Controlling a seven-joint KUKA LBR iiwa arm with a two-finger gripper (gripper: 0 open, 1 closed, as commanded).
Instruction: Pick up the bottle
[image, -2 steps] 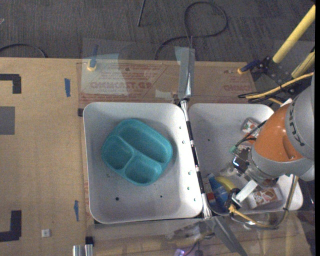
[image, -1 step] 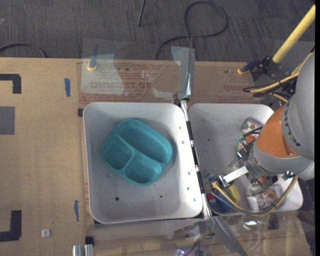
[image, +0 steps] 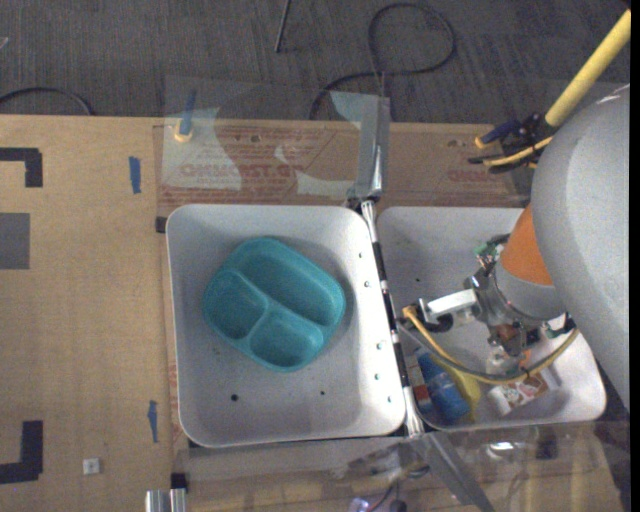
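Note:
A blue bottle (image: 446, 393) lies in the near left corner of the right bin (image: 430, 240), close to the divider between the bins. My gripper (image: 507, 352) hangs over the near middle of that bin, under the orange band of the arm, to the right of the bottle and slightly beyond it. The wrist and a yellow cable hide its tip. I see nothing held in it.
A teal divided plate (image: 275, 301) lies in the left bin (image: 200, 400). A small white and red package (image: 522, 393) sits in the right bin's near right part, just below the gripper. A yellow cable (image: 462, 372) loops over the bottle's area.

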